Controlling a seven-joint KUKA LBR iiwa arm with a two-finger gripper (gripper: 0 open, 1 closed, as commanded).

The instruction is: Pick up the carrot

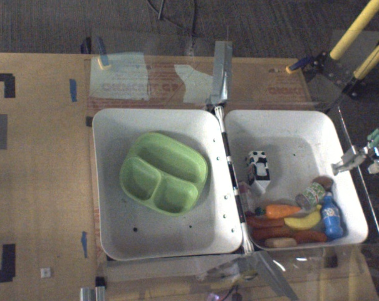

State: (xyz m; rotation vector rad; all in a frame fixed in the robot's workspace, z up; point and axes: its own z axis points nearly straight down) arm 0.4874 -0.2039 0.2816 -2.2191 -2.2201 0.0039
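Note:
The carrot [280,211] is orange with a small green top on its left end. It lies on its side near the front of the right bin [289,133], just below a black-and-white milk carton [259,170] and touching a yellow banana [305,220]. My gripper [357,158] pokes in at the right edge, over the right rim of that bin. It is well to the right of the carrot and farther back, and touches nothing.
Around the carrot lie reddish-brown sausages [269,222], a small can [311,195] and a blue bottle [331,217]. The left bin [114,231] holds a green divided plate [163,173]. A metal divider [230,187] separates the bins. Yellow poles [358,21] stand at the back right.

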